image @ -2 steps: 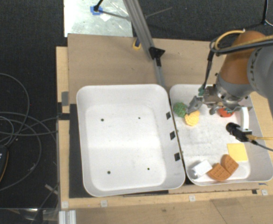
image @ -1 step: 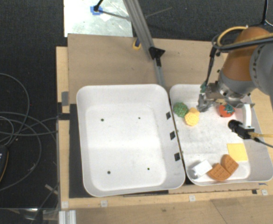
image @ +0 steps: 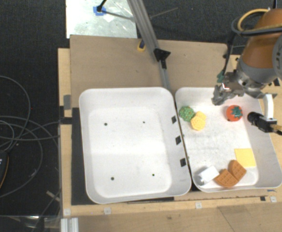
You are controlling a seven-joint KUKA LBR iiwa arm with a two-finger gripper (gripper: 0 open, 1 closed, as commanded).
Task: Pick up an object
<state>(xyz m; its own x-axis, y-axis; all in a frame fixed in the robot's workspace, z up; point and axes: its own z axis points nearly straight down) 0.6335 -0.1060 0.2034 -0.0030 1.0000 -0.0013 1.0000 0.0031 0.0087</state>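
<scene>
While the table [image: 107,66] is seen from above at a slant, two shallow white bins are carried on it side by side. The left bin [image: 131,144] is the larger in the picture; the right bin [image: 218,139] touches it along one edge and holds all the small things. The grey arm [image: 269,42], with its orange band, is brought in from the right, and its hand [image: 220,96] is poised over the far part of the right bin, just left of a red tomato [image: 233,113]. Whether the hand is apart or together cannot be told, and nothing is seen between its fingers. A yellow block [image: 245,157] is laid near the bin's right wall. An orange waffle [image: 231,174] is set just below it, touching a white piece [image: 207,174]. A yellow lump [image: 198,121] and a green lump [image: 186,113] are found touching near the left wall.
</scene>
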